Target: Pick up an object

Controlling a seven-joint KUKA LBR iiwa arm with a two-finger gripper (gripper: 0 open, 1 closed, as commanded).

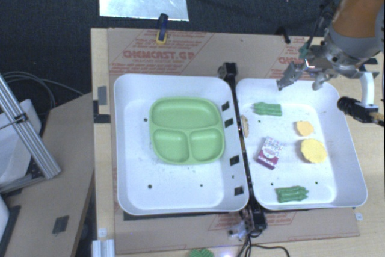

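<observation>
One arm hangs its gripper (302,79), fingers spread and holding nothing, above the right bin's (346,147) far rim.

My gripper (304,77) hangs over the far edge of the right bin (346,147), fingers spread apart with nothing between them. Below me in that bin lie a green piece (267,109) near the far wall, a small orange piece (304,128), a yellow round piece (313,151), a purple-and-white packet (269,152) and another green piece (292,194) at the near wall. The left bin (129,147) holds a green divided tray (186,130).
</observation>
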